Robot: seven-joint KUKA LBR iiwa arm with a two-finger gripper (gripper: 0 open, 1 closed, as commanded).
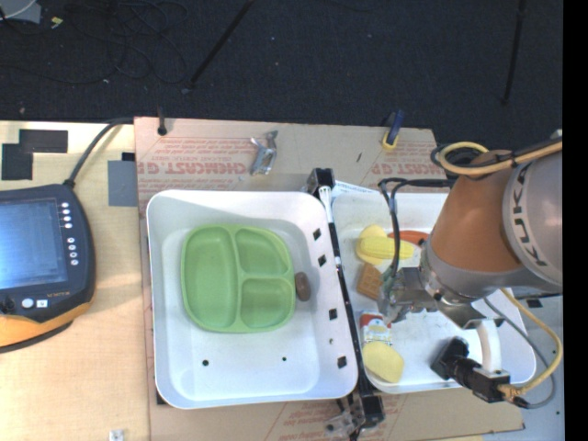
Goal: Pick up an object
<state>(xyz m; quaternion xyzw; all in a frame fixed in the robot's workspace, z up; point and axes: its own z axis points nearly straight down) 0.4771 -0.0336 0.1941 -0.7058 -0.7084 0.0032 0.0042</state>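
- Lemon (384, 364) sits at six o'clock in my right bin (514, 375).
- Tool (397, 303) hovers just above it, at twelve o'clock; grip state I cannot tell.
- I judge this the approach step: next, descend squarely over one object.

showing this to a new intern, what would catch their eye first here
Probably the green divided tray lying in the left bin, with a small brown object at its right edge. Next, the grey arm with its orange band over the right bin, above yellow items.
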